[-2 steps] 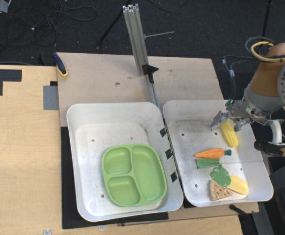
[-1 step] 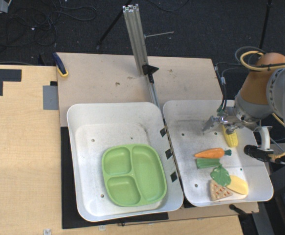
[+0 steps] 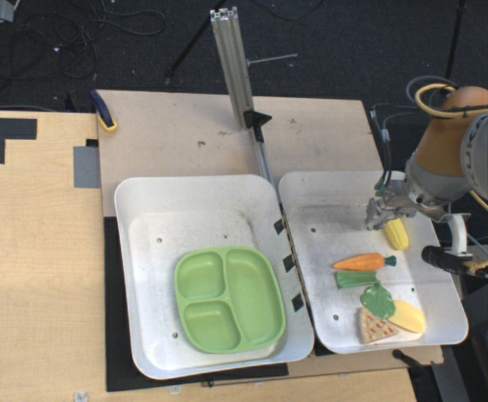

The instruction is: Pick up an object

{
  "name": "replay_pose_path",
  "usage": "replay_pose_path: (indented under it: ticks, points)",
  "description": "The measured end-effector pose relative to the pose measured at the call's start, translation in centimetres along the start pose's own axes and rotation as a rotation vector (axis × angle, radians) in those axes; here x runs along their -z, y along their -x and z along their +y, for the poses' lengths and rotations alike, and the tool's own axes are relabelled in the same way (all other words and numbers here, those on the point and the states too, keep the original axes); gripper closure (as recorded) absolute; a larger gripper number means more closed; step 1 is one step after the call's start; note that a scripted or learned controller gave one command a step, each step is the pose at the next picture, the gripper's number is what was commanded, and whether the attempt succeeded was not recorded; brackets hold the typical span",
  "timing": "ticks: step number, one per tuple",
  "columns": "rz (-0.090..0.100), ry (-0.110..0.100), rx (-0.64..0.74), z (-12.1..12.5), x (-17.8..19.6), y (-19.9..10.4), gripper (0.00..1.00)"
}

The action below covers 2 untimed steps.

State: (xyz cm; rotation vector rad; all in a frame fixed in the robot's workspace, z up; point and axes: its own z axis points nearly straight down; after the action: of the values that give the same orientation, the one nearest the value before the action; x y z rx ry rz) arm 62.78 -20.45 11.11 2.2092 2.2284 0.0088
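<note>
Lying nearest: waffle (image 3: 377,328); jaws (image 3: 383,216) hovering just left of corn (image 3: 397,234), whether apart or together — unclear.

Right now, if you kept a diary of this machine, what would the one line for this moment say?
gripper: low in right bin, beside yellow corn | carrot, waffle: lying loose | green tray: left bin

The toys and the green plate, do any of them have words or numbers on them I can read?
No words, numbers or signs can be read.
Green plate: plain, no print.
Toy carrot, corn and waffle: plain, no labels.
White bins: no readable marks.
</note>
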Motion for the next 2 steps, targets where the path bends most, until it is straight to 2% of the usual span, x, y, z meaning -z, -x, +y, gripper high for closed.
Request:
replay_pose_path:
  ticks: [2]
  points:
    - [-0.003, -0.002, -0.006, -0.1, 11.7, 0.2, 1.0]
